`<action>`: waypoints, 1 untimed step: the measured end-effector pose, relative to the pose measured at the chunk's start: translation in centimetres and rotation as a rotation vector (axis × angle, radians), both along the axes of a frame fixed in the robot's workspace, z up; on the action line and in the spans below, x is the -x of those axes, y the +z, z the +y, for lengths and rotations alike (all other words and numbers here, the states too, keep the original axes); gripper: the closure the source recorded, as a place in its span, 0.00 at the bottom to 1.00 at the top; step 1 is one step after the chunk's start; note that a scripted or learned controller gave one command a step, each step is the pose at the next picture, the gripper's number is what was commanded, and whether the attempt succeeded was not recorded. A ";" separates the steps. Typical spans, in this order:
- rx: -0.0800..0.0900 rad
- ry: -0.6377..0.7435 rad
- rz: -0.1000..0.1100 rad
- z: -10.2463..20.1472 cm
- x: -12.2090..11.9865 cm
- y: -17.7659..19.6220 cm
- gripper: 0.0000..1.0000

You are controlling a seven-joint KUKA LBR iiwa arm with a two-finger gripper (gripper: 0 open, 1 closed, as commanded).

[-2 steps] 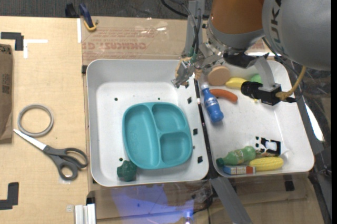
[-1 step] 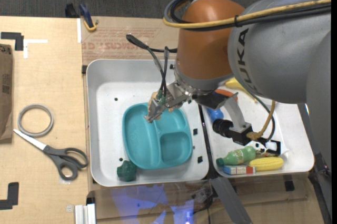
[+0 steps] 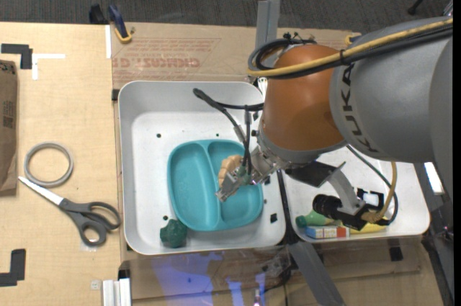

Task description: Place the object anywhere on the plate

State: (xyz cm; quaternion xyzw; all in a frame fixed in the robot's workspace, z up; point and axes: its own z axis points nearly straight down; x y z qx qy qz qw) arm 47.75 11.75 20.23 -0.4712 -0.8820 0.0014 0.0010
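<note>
Camera view: the gripper (image 3: 234, 183) stands low over the teal plate (image 3: 189, 182), which lies in the left bin (image 3: 144, 124). A small tan object (image 3: 230, 165) sits right at the gripper's tip, over the plate's right compartment and close to the centre divider.

1. Jaw state: cannot be told. The wrist body covers the tip, so it is not clear whether the jaws pinch the tan object or only stand against it. It is also unclear whether the object rests on the plate or hangs just above it.
2. Task item: judged to be the tan object. A green lump (image 3: 173, 233) lies on the bin floor just beside the plate's lower-left rim, off the plate, and could be an alternative candidate.
3. Handling estimate: the tan object is small and irregular, so probably light. Its stiffness cannot be read from this view, so treat it as possibly soft.
4. Grip point: take it across its narrowest width, near the middle, with moderate force.
5. Release: let go low over a compartment floor. A light piece may bounce or roll, but the plate's raised rim should contain it.
</note>
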 end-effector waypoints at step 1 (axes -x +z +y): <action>0.000 0.000 0.000 0.0 0.0 0.0 0.00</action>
